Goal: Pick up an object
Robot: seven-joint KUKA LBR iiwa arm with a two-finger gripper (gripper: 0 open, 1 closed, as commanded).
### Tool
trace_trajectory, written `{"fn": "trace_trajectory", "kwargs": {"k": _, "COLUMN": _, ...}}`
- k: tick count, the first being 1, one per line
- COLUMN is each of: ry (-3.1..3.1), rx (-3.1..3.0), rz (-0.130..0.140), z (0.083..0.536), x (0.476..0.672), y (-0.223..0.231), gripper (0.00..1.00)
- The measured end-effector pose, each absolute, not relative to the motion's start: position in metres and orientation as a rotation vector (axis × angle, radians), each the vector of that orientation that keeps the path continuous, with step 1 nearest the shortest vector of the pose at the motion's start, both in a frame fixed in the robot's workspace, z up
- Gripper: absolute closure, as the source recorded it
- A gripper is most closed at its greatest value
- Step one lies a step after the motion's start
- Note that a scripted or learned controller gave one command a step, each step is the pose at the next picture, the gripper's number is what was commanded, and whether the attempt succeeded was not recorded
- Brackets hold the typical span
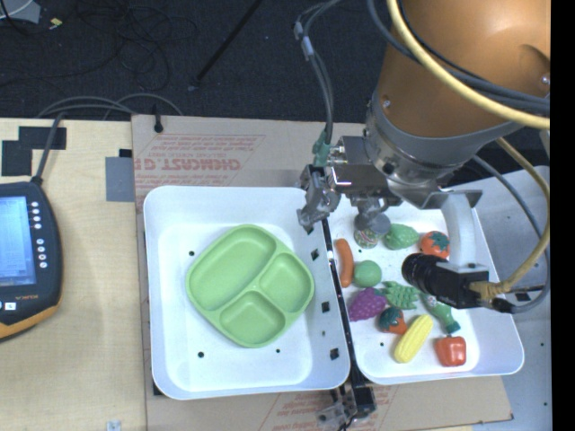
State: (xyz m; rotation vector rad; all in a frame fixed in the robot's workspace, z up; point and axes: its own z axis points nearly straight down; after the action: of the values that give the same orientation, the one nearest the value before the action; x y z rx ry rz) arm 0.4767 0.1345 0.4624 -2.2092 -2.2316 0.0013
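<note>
Toy foods, among them a corn cob (412,338), purple grapes (367,304) and a carrot (343,261), are lying in the right bin (503,353), beside the left bin (171,330) holding a green divided plate (250,285). The gripper (368,227) is hanging over the right bin's far end; I cannot tell its state.

The arm (467,70) hides the right bin's (503,353) far corner.

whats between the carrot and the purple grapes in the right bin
In the camera view, a round green toy fruit sits between the carrot and the purple grapes.
</note>
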Motion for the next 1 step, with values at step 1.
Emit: {"fn": "trace_trajectory", "kwargs": {"k": 1, "ry": -2.225, "rx": -2.210, "rz": 0.025, "z": 0.4665, "x": 0.4777, "y": 0.1311, "gripper": 1.00}}
